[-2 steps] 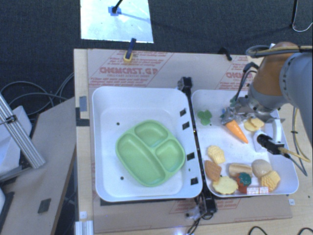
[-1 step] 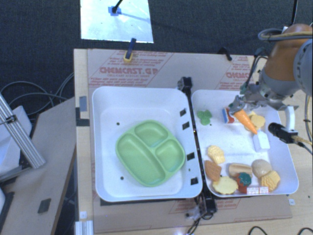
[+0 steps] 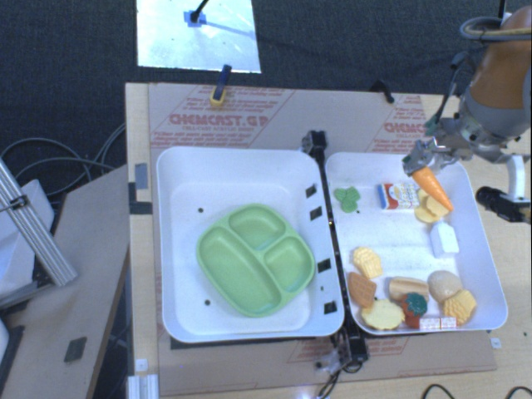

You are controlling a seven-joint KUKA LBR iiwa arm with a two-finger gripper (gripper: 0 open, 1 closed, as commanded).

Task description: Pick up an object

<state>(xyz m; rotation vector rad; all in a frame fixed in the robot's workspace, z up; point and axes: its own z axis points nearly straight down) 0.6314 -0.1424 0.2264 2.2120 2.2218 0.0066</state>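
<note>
Reaching in from the right edge of the bench [image 3: 249, 106], the grey arm [image 3: 499, 81] with its orange band has its fingers [image 3: 426, 161] over the far right corner of the right bin [image 3: 486, 248]. An orange carrot [image 3: 433, 188] hangs tilted just below them, its thick end up at the tips; the fingers look clamped on it, though the grip itself is small and hard to make out. Just beside the carrot lie a small red and white packet [image 3: 399, 195] and a pale yellow slice [image 3: 430, 213]. A green leafy piece [image 3: 347, 196] sits near the bin's left wall. A white block [image 3: 444, 239] rests near the right wall. Along the near edge crowds a heap of toy food [image 3: 407, 293]: tan, yellow and brown pieces touching one another. The left bin [image 3: 179, 223] carries a green divided plate [image 3: 255, 258] with three compartments, set toward its near right corner.
</note>
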